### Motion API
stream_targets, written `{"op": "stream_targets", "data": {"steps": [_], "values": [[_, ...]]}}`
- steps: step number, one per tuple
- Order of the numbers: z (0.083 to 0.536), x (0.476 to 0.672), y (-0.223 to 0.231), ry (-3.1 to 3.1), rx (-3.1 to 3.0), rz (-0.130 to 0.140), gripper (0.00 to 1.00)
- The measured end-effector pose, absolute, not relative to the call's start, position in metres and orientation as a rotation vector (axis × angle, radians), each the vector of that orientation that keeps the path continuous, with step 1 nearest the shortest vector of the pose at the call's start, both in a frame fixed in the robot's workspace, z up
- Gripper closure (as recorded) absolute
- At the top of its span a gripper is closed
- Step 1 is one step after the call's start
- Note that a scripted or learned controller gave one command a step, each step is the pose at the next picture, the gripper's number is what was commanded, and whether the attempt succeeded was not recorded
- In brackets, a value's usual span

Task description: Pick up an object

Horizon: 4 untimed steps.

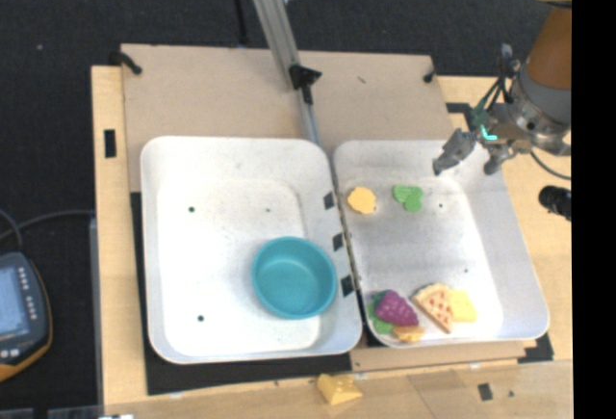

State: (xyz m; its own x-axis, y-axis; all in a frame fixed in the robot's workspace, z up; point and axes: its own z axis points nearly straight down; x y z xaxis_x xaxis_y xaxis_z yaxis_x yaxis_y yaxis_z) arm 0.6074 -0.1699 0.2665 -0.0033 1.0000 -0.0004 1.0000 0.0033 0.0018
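My gripper (473, 159) hangs over the far right corner of the right bin (500, 234), fingers spread open with nothing between them. Below and to its left lie a green toy piece (408, 197) and a round orange-yellow piece (361, 201) on the bin floor. At the bin's near edge sit a purple grape bunch (394, 308), a pizza-like slice (437, 305) and a yellow piece (462, 307). A teal bowl (293, 275) stands in the left bin (192, 244).
A slanted metal pole (274, 22) rises from the back between the bins. A small yellow wedge (338, 389) lies on the bench in front of the bins. A handheld pendant (19, 311) rests at the far left.
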Motion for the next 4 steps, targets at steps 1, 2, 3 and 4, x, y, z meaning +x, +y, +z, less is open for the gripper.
{"op": "stream_targets", "data": {"steps": [1, 2, 3, 4], "values": [[0.223, 0.605, -0.18, 2.218, 2.22, -0.003, 0.0], [0.178, 0.6, -0.174, 2.217, 2.222, -0.001, 0.0], [0.137, 0.605, -0.172, 2.217, 2.221, -0.001, 0.0], [0.148, 0.606, -0.172, 2.214, 2.224, 0.004, 1.0]]}}
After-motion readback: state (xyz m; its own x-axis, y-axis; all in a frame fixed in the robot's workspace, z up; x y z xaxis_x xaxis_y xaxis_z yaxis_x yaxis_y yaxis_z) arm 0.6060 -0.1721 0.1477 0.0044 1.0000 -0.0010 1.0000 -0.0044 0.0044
